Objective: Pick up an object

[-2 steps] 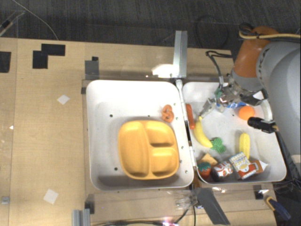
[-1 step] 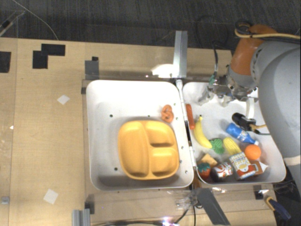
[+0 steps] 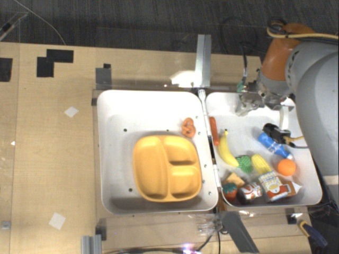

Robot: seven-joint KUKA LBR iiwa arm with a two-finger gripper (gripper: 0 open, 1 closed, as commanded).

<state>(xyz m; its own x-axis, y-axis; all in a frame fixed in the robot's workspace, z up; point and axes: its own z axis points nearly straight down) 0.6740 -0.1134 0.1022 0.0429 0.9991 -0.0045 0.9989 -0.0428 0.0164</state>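
Note:
My gripper [image 3: 248, 106] hangs over the far end of the right bin [image 3: 229, 106], above bare white floor. No object shows between its tips. The nearest objects lie closer to the front. These are a blue bottle [image 3: 274, 145], a yellow banana [image 3: 226, 150] and a red-orange sausage [image 3: 213, 128] along the bin's left wall. Further forward sit a green broccoli piece [image 3: 244, 164], a corn cob [image 3: 260, 164] and an orange [image 3: 286, 167].
At the right bin's front edge are a small carton [image 3: 270, 182], a red bottle [image 3: 284, 191], a dark can [image 3: 249, 192] and a few small pieces [image 3: 231, 185]. The left bin [image 3: 114, 115] holds a yellow divided plate [image 3: 167, 167] and a small orange ring [image 3: 188, 126].

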